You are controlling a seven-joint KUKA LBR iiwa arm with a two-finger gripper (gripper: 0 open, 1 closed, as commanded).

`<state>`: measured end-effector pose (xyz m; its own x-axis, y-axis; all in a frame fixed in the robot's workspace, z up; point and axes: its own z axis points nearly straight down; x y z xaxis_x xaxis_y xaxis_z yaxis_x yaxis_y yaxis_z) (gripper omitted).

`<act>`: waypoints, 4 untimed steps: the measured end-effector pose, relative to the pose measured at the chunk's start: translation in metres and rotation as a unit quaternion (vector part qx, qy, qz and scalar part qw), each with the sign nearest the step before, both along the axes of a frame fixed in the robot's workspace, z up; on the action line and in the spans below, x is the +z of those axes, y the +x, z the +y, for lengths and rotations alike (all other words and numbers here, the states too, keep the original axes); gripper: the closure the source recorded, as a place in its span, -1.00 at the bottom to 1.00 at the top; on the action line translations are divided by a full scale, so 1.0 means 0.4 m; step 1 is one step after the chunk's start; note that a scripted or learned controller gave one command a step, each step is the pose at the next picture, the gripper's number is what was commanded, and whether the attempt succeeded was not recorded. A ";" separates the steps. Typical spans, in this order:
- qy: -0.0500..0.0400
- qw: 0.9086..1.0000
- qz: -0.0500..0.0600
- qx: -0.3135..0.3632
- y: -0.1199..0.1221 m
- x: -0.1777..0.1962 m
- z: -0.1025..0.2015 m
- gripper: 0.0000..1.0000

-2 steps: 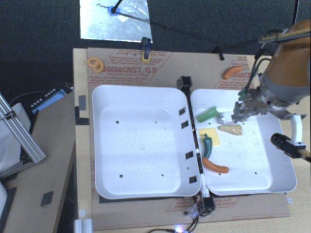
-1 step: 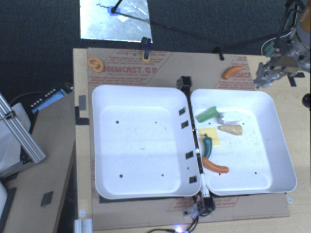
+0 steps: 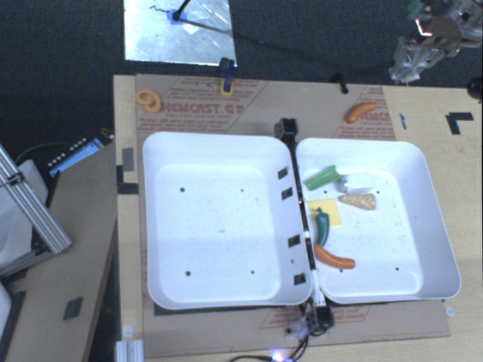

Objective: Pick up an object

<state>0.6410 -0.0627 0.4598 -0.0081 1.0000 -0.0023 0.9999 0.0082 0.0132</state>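
Your gripper (image 3: 408, 68) hangs at the upper right, out past the far edge of the bench and well apart from both bins; you cannot tell from here how its claw stands, and nothing shows in it. Below it, on the brown board (image 3: 249, 100) behind the bins, lies an orange sausage-shaped piece (image 3: 361, 112). Nearer to you, the right bin (image 3: 423, 225) holds the things to pick from, all gathered toward its left side: a green piece (image 3: 322, 177) tilted near the divider, a tan wedge (image 3: 358, 200) just right of it, a yellow square (image 3: 325, 210) lying flat, a dark green pepper-like piece (image 3: 322, 225) across the square's lower edge, and an orange sausage (image 3: 334, 259) nearest the front. The left bin (image 3: 162, 225) sits beside it, the two touching along a black hinge strip (image 3: 300, 202). An orange ring (image 3: 149, 100) rests on the board's far left corner
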 end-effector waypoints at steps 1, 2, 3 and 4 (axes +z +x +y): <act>0.001 1.000 0.002 -0.001 0.072 0.093 0.057 1.00; 0.001 1.000 0.003 -0.001 0.068 0.196 0.098 1.00; 0.001 1.000 0.006 -0.004 -0.011 0.190 0.059 1.00; 0.002 1.000 0.014 -0.003 -0.054 -0.416 0.109 1.00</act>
<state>0.6195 -0.0192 0.2933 -0.0017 1.0000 0.0012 0.9999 0.0017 -0.0154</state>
